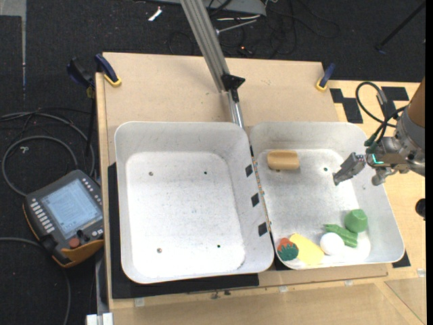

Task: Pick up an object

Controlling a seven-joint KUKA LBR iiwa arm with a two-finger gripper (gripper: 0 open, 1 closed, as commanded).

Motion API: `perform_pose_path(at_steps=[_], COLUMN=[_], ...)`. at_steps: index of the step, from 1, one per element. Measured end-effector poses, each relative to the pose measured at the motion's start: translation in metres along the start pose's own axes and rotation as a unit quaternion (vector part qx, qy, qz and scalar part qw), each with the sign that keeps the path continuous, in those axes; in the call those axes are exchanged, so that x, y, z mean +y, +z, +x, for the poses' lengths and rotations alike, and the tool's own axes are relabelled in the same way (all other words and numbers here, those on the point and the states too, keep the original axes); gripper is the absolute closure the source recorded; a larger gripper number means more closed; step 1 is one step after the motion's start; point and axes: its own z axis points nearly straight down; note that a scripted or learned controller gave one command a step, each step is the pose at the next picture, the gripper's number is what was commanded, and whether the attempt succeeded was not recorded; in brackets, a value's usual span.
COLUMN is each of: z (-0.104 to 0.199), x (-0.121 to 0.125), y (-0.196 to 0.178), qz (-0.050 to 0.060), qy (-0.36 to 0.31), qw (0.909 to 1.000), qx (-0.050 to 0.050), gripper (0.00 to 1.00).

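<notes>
Two white bins — left bin (pixel 183 195) and right bin (pixel 318 141) — lie side by side. Gripper (pixel 352 168) hovers over the right bin's far-right part, fingers apparently parted, holding nothing. Tan block (pixel 283 160) lies well apart; green object (pixel 353 223) nearer.

Two shallow white bins, the left bin (pixel 183 198) and the right bin (pixel 318 147), are borne side by side, touching, on the tan desk (pixel 169 87).

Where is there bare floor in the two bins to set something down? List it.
The left bin is bare across its whole floor. In the right bin, the middle is free, between the tan block and the near-edge cluster. Crowded: green object, white object, yellow object.
</notes>
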Motion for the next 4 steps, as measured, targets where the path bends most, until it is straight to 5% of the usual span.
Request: perform_pose_path(at_steps=[3,4], z=[-0.020,-0.020], x=[-0.007,-0.005], y=[0.147,0.134], qz=[0.003,0.000], qy=[0.001,0.000], qw=[1.0000,1.0000], qx=[0.001,0.000], gripper=[0.00,1.00])
